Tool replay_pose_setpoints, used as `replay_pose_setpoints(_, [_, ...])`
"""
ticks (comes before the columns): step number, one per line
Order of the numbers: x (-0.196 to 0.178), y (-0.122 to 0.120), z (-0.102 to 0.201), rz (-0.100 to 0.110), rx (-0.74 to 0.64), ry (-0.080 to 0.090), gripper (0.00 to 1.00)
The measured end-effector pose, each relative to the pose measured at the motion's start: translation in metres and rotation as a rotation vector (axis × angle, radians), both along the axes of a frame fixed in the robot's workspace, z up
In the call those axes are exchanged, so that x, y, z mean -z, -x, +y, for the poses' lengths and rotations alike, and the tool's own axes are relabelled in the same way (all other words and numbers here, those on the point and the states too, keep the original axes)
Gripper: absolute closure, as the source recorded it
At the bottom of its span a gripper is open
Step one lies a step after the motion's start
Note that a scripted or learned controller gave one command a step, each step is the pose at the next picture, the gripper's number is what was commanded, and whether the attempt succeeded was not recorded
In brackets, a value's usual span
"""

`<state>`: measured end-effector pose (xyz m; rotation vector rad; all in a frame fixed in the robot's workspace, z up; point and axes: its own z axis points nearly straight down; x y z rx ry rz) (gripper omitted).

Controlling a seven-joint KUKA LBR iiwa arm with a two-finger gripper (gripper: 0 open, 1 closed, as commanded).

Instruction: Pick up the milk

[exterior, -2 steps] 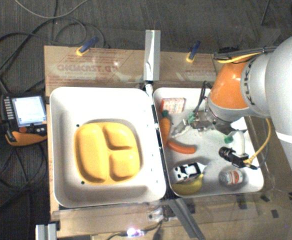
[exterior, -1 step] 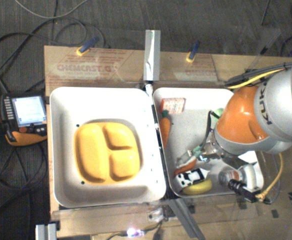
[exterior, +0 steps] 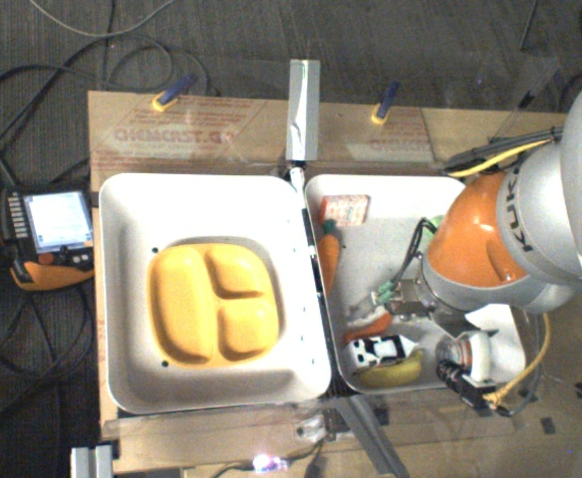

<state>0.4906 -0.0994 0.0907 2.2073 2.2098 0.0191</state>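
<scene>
Camera view: both bins are seen from above.
Milk carton [exterior: 380, 349]: black-and-white, laid in the right bin [exterior: 411, 189], touching the banana [exterior: 392, 371].
Long axis: roughly left-right.
Gripper [exterior: 399, 298]: located just above the carton; finger state cannot be told.
</scene>
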Motion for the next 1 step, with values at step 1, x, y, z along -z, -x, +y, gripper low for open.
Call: replay_pose_setpoints(1, [-0.0922,-0.0200,0.0367,0.024,0.021,-0.003,0.00])
